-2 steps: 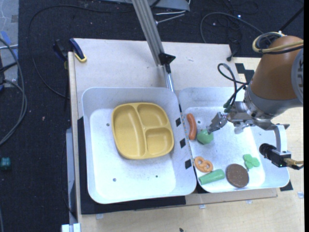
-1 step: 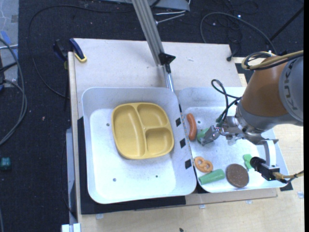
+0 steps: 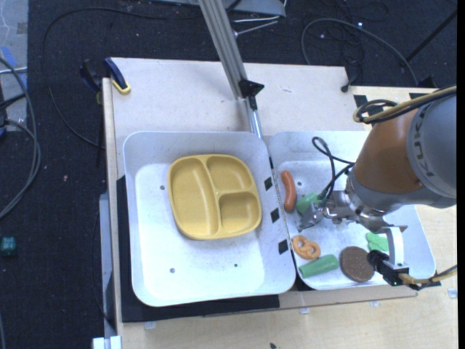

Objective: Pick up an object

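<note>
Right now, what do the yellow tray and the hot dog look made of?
Yellow divided tray: likely moulded plastic, matte, going by its uniform colour, rounded compartments and soft sheen. Hot dog: probably toy plastic or rubber, smooth with a slight gloss; cannot tell which.

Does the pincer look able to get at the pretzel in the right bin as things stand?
Probably yes. The pretzel lies uncovered on the bin floor, just below the pincer, with a green piece beside it but not on top.
</note>
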`<action>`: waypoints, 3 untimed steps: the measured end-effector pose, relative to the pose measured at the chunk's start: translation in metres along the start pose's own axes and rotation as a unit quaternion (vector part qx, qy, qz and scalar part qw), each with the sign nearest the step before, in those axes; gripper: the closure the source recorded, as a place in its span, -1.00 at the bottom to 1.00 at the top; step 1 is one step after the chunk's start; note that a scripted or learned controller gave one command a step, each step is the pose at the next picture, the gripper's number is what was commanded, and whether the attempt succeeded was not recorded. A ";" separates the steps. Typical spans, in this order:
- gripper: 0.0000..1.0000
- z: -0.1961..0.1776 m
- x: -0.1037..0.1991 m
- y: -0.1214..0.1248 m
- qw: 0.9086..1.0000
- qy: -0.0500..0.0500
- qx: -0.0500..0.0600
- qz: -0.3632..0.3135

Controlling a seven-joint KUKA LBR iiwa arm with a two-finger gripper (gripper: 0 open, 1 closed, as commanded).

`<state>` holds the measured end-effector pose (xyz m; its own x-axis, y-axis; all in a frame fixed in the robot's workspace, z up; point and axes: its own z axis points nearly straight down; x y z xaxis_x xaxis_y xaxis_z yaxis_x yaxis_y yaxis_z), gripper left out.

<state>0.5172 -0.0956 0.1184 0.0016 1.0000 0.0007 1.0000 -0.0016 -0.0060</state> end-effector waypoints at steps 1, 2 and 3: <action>1.00 -0.013 0.000 0.002 1.000 0.000 -0.003 0.000; 1.00 -0.056 -0.004 0.002 1.000 -0.001 -0.005 -0.001; 1.00 -0.098 -0.005 0.002 1.000 -0.001 -0.005 -0.002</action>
<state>0.5199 -0.1003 0.2165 -0.0021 1.0000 -0.0011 1.0000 0.0021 0.0046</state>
